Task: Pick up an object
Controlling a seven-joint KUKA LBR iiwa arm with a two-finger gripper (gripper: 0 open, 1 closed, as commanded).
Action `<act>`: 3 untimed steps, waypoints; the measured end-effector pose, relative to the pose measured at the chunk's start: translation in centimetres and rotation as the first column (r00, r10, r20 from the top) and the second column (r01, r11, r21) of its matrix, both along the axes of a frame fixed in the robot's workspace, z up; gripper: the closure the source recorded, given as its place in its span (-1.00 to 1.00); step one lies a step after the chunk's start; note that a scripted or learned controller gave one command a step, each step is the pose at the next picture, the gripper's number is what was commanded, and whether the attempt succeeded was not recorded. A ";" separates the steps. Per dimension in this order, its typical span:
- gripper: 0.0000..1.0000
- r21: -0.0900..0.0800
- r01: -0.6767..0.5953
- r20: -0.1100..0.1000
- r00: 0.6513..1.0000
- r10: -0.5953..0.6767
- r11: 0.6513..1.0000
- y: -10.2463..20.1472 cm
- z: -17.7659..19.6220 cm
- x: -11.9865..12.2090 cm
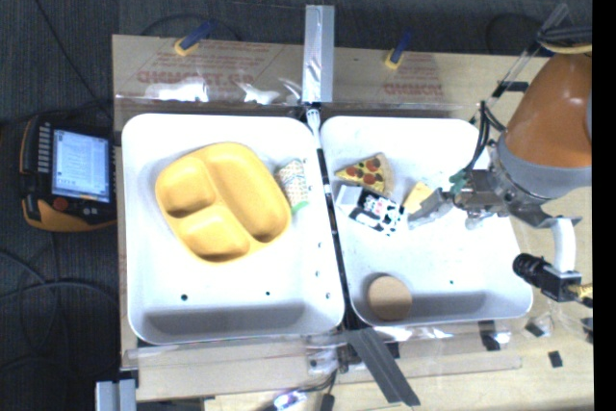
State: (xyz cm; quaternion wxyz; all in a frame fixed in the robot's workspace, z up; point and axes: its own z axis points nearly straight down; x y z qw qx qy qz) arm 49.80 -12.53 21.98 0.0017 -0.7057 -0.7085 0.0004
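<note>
The right bin holds a toy pizza slice, a black-and-white spotted block, a pale yellow wedge and a brown round disc near the front wall. My gripper reaches in from the right and sits low, right beside the yellow wedge, at its lower right side. Whether it touches the wedge is unclear. The orange-banded arm hangs over the bin's right edge.
The left bin holds a yellow divided plate and a small cream and green item by the dividing wall. A handheld screen lies on the floor to the left. Clamps and tape line the bench's back edge.
</note>
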 end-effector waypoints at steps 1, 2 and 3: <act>-1.00 -0.002 -0.065 0.000 0.998 0.065 0.998 4.0 -3.7 6.6; -1.00 0.000 -0.102 0.000 0.995 0.102 0.995 2.9 -11.9 7.7; -1.00 -0.002 -0.083 0.012 0.996 0.083 0.997 2.4 -13.0 11.8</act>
